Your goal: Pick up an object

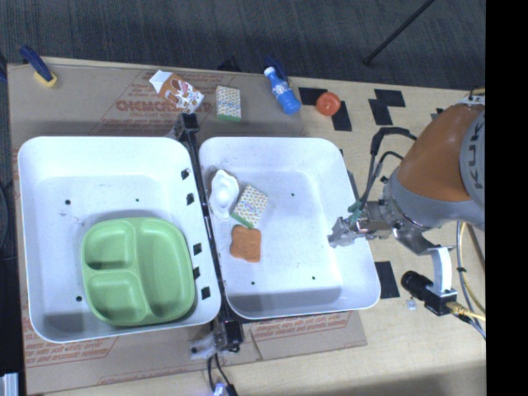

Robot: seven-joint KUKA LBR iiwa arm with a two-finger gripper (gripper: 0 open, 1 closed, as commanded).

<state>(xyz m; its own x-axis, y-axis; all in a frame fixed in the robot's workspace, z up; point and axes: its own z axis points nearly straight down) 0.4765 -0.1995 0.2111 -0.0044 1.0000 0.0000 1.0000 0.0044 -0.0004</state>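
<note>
In the right bin [330,291], near its left wall, lie three small objects: a white crumpled piece [223,191], a patterned green-and-white packet [250,205] and an orange-brown block [246,243]. My gripper [342,233] sits over the right bin's right rim, well to the right of those objects, with nothing seen between its fingers. The grey arm with its orange band [437,167] reaches in from the right.
The left bin [49,163] holds a green divided tray [136,269]. Behind the bins on the bench lie a snack packet [176,91], a small patterned box [228,103], a blue bottle [283,91], an orange cap [328,102] and a blue-yellow clip [38,65].
</note>
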